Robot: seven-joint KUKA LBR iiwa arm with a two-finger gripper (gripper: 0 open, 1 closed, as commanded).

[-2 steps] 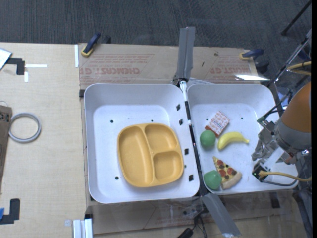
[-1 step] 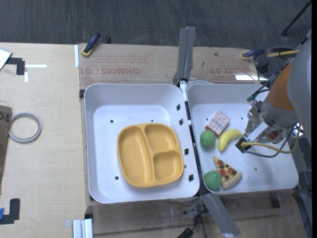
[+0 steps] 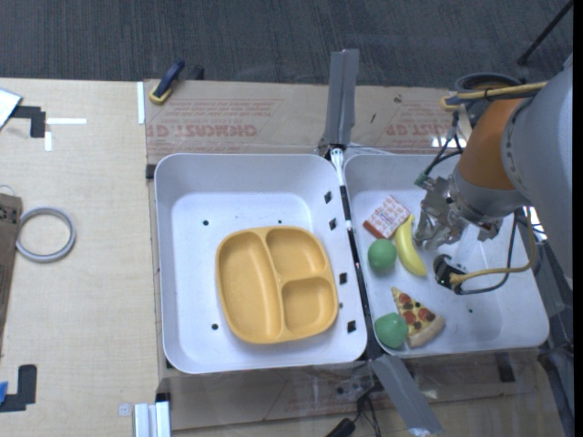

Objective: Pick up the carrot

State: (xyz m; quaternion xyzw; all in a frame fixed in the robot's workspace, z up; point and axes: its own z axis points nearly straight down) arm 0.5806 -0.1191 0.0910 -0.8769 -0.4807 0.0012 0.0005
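Place: a robotics lab or test bench.
Bench: two white bins (image 3: 173, 244) on flattened cardboard (image 3: 246, 121), a tape roll (image 3: 43, 233) beside them.
Contents: toy food and a yellow divided plate (image 3: 276, 283).
Floor: dark carpet (image 3: 228, 16).

We see a yellow plate (image 3: 278, 283) in the left bin (image 3: 173, 244); banana (image 3: 409, 248), pizza slice (image 3: 416, 315) in the right bin (image 3: 510, 326).
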